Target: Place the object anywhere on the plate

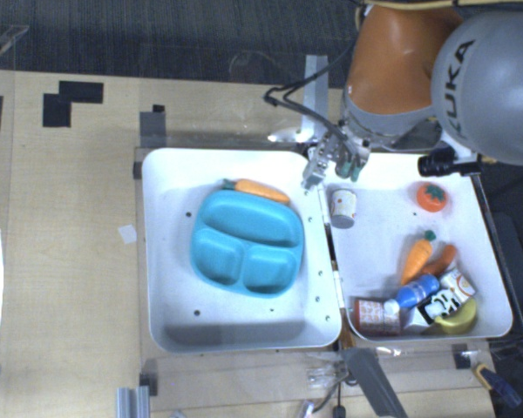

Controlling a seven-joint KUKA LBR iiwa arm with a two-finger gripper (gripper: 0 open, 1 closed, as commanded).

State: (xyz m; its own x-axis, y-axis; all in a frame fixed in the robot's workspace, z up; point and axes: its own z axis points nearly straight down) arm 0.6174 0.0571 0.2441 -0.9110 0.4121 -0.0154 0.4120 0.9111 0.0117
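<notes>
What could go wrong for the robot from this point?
The gripper hangs over the wall between the two bins, so it might bump that wall coming down. The orange carrot lies against the blue plate's far rim, not on it. Toys crowd the right bin's near corner, so a grab there could catch the wrong one.

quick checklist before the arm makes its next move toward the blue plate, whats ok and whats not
1. Plate position: the blue plate lies flat in the left bin, all three compartments open to view. Ok.
2. Object on plate: an orange carrot-like piece lies at the plate's far rim; whether it rests on the plate or just behind it, cannot tell.
3. Gripper position: the gripper hangs near the divider between the bins, at their far edge. Ok.
4. Object in gripper: nothing can be made out between its tips. Cannot tell.
5. Nearby clutter: a small grey can sits just below the gripper in the right bin. Could be knocked; not ok.
</notes>
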